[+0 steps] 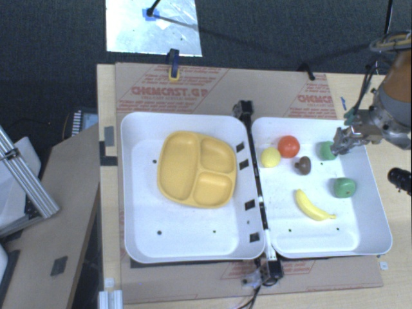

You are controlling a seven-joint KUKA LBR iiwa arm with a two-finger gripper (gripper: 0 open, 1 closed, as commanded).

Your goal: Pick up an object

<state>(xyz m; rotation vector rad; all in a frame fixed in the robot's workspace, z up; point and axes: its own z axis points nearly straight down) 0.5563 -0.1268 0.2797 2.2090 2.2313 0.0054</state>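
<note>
In the right bin [360, 243] lie a red-orange ball [288, 145], a small yellow fruit [270, 158], a brown piece [302, 166], a yellow banana [313, 206] and a green fruit [344, 187]. Another green object [327, 150] sits near the bin's far right, partly hidden by my gripper [340, 143]. The gripper hangs right over that green object, reaching in from the right edge of the view.
The left bin [138, 237] holds a yellow divided plate [195, 168]. A black hinge strip [252, 179] runs between the bins. Both bins rest on a cardboard sheet [193, 85]. A shiny foil square [153, 18] lies beyond the bench.
</note>
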